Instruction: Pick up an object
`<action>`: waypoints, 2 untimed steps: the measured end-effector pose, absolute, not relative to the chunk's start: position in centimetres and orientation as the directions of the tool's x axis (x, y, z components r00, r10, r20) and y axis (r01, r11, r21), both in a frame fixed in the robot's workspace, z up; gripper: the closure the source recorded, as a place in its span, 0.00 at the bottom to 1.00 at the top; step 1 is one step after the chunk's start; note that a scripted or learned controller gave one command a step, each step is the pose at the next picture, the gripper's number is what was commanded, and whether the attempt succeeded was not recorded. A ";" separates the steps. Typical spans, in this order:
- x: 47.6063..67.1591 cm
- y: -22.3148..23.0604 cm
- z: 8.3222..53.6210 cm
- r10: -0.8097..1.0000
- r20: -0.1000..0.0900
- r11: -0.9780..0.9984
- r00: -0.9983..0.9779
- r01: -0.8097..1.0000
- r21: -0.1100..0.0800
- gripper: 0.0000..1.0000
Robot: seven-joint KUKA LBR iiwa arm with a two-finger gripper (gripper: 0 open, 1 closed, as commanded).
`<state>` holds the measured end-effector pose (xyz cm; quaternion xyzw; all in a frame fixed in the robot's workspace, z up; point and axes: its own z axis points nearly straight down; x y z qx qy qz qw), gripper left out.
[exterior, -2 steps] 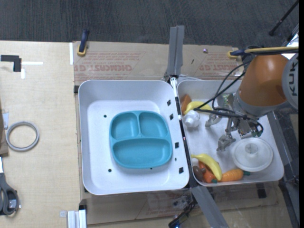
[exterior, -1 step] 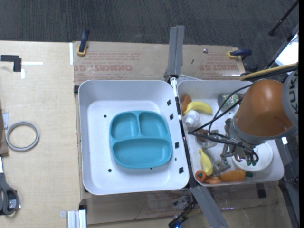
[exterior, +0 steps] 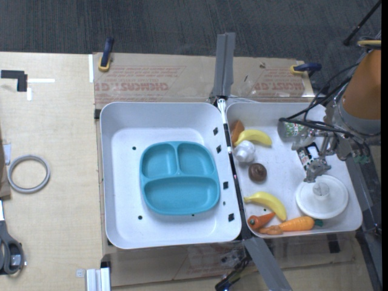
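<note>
The robot arm [exterior: 362, 96] has a wide, rounded orange band over a grey section. Below it sits a cluster of grey metal parts. Thin black cables [exterior: 330, 96] run in loose loops across this section. One small block on the wrist is white and black with a red mark; its detail is too small to read. The claw [exterior: 313, 173] is made of dull grey metal, narrow and angular, with slim fingers at its tip.

Your arm [exterior: 364, 93] reaches in from frame right, orange band up top, wrist angled down-left; claw [exterior: 313, 173] hangs low w/ tips pointing down.
</note>
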<state>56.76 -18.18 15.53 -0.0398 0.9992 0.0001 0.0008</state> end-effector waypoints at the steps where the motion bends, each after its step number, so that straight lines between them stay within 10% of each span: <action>1: 50.8 -18.9 9.6 -0.093 0.000 0.996 -0.996 -0.093 0.002 0.00; 2: 57.4 -13.2 8.9 -0.382 -0.002 0.924 -0.924 -0.382 0.002 0.00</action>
